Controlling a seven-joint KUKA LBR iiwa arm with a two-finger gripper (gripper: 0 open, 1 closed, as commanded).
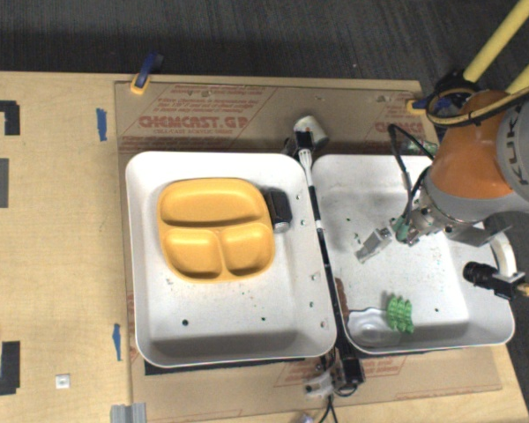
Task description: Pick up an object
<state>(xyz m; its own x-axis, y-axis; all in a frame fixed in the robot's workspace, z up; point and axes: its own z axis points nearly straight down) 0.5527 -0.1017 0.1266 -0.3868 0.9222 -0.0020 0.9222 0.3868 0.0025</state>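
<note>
Green toothed block (398,314) sits by the front edge of the right bin (487,326), w/ gripper (372,243) mid-bin behind it, apparently empty, jaw state can't be told; yellow divided tray (216,227) fills left bin's (150,263) rear, prob. spare pick stock.

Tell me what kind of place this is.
Probably a robotics lab test bench rather than a kitchen: a grey-and-orange arm reaches over two white bins on cardboard, with blue tape marks and loose cables nearby.
</note>
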